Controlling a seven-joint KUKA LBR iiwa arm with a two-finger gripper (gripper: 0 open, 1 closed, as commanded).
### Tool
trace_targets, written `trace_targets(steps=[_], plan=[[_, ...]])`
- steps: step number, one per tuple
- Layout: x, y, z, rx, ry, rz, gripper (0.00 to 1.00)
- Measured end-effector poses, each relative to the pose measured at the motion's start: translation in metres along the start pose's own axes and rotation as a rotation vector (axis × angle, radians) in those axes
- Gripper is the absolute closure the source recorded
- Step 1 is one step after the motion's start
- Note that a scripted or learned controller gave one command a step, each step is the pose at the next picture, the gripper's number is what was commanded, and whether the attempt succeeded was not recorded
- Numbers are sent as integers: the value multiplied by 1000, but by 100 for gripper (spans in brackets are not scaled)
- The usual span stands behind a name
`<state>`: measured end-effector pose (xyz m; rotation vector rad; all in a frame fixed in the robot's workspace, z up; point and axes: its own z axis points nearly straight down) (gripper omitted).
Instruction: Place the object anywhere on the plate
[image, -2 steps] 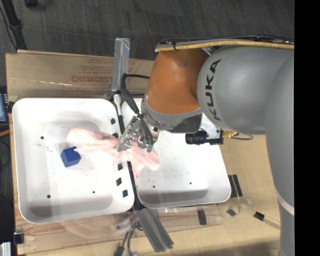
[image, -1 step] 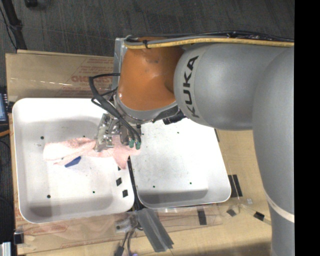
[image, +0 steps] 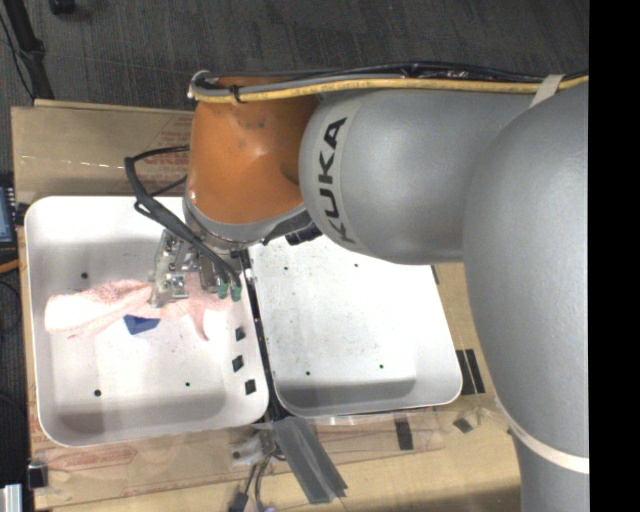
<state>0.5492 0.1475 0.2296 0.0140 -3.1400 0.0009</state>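
Cardboard-covered worktop carries two white bins; the gripper (image: 180, 280) hovers low in the left bin (image: 60, 400) over a pink cloth-like object (image: 100, 300), grip state untellable, so it could snag or slip.

robot lab, KUKA arm (image: 400, 170), white bins (image: 60, 400)

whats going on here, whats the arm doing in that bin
A grey and orange KUKA arm reaches in from the right and has its pincer down in the left bin, right over a pinkish plate lying there. A small blue object rests on the plate just beside the pincer. The right bin sits next to it under the arm.
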Motion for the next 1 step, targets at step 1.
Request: trace_targets(steps=[1], plan=[[0, 0, 0, 0, -1, 0, 0]])
